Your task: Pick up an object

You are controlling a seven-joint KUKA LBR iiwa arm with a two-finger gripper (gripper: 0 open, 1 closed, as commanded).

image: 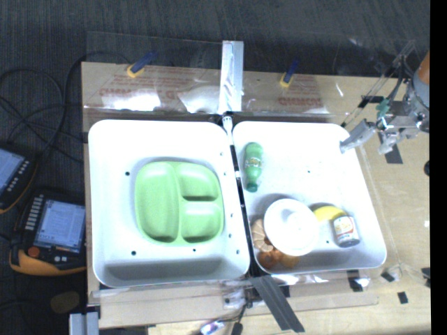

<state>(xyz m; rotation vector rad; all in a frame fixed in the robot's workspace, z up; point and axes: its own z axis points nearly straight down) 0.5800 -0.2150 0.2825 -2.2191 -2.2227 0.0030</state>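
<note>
White plastic bins sit side by side on the tabletop (405,208), and as far as the view shows the pick has not begun: every object lies in place and nothing is lifted.

Nearest the camera, at six o'clock in the right bin (363,187), a white lid (292,225) rests on top of a brown, ridged item (264,246) whose make cannot be told. Just beside the lid at three o'clock lie a yellow object (327,213) and a small jar with a red-and-white label (346,230), the two touching.

Further back, at eleven o'clock in the same bin, a green bottle (252,165) lies along the dividing wall, well apart from the cluster. The left bin (112,187) holds a green divided tray (179,201), flat at its centre.

Farthest, at two o'clock beyond the right bin's rim, the claw (383,130) hangs over the tabletop with the arm's orange band (424,65) above it. Thin parts and cables blur together there, so whether the claw stands open or closed cannot be told; nothing shows in its grip.

Judged from this, the whole job is left: approach over a bin, descent, closing, and lift. The bottle, lying alone, looks the least crowded candidate.
</note>
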